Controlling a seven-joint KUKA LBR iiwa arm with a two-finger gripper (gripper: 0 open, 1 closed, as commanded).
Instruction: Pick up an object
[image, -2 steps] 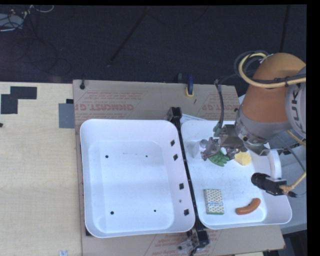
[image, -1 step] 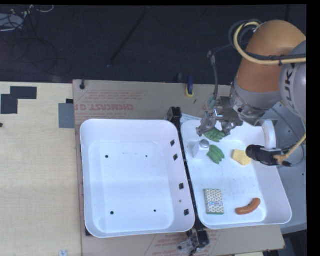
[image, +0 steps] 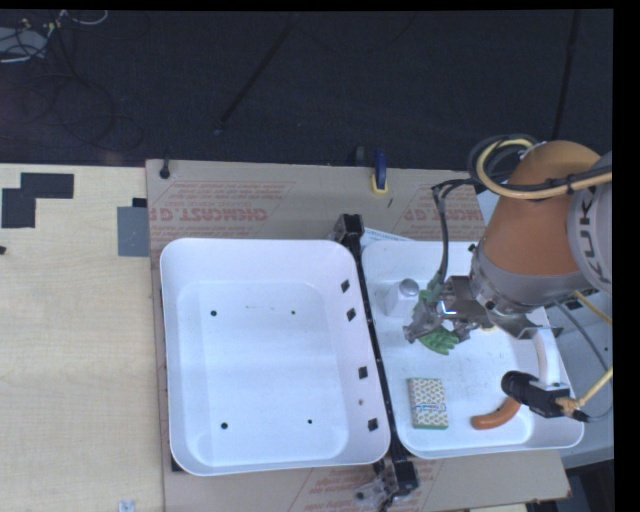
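Patterned box (image: 428, 403) at front, green obj (image: 441, 343) just beside fingers (image: 420, 328), open/shut can't tell

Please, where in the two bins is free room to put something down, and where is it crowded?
The left bin is bare wall to wall. In the right bin, a patch is free between the patterned block, the green item and the orange piece. It is crowded around the gripper, by the green item and the pale cylinder.
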